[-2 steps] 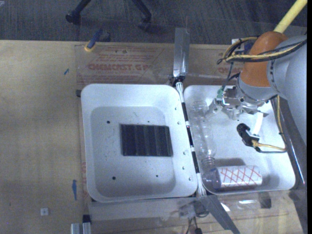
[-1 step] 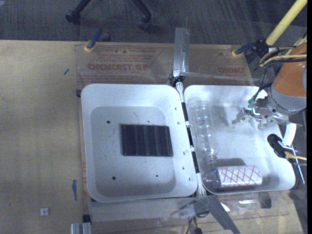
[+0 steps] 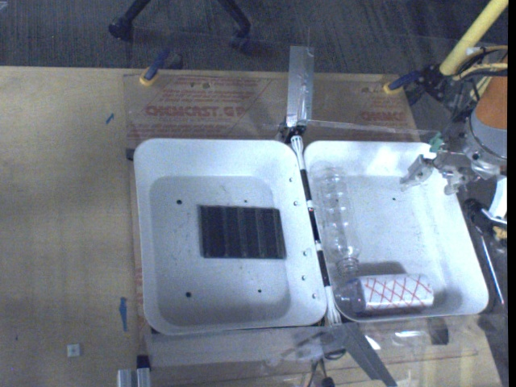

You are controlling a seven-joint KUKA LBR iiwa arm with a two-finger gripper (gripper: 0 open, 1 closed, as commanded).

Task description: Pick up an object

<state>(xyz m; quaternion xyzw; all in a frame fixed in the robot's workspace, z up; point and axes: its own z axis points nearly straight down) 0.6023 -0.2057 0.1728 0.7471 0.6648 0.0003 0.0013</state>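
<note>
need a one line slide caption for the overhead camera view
Arm's tool hovers at the right bin's far edge; clear bottle and red-checked packet lie inside, dark ridged block in the left bin.

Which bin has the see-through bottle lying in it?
The right bin. The clear bottle lies along its left wall, above a red-checked packet. The left bin holds a dark ridged block.

The arm (image 3: 492, 115) shows an orange band over pale grey metal near the wrist, with yellow and black cables bundled just above it.
</note>
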